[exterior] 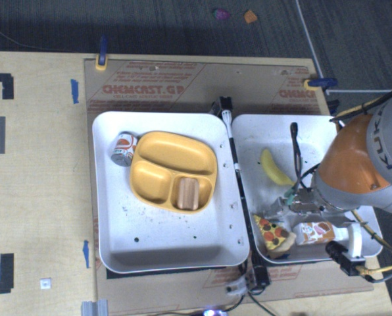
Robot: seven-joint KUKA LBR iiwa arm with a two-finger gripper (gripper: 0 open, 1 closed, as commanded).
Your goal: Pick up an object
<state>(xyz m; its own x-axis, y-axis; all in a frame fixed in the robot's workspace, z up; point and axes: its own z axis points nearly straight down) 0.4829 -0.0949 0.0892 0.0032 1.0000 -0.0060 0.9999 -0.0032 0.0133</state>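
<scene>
Hovering with the gripper (300,206) low over the near half of the right bin (318,129), wrist housing in the way; cannot tell whether released or clenched, and nothing seen held.

Just below and beside it: a toy pizza slice (273,234) against the bin's near-left corner, and a white-and-red bottle-like thing (316,232) lying on its side, right next to the slice. Probably the likeliest targets, being closest.

Slice: likely light, flat and low, hard to get under; better pinched across its thicker crust edge. Bottle: likely light, rounded and smooth, prone to rolling or squirting out; best taken across the middle of the body.

Further back, a banana (275,167), well apart from the gripper, curved, probably light; grip across its mid-length.

Over in the left bin (117,232): a yellow divided tray (173,155) with a brown block (187,193) in one compartment, and a small can (123,149) touching the tray's far-left edge.
</scene>
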